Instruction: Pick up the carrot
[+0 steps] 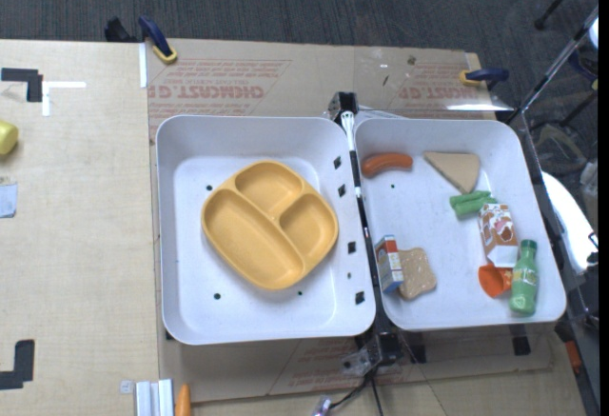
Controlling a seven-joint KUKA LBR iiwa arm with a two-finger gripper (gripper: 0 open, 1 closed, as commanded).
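The carrot [491, 282] is a small orange piece near the front right corner of the right bin [447, 314]. It lies wedged between a red and white packet [497, 233] just behind it and a green bottle [523, 277] on its right. Both partly cover it, so I see just its blunt orange end.
Also in the right bin are an orange-red sausage [385, 163], a tan wedge [455, 168], a green piece [469, 204], a small carton [387, 262] and a bread slice [416, 273]. The left bin [181, 309] holds a yellow divided plate [271, 224].
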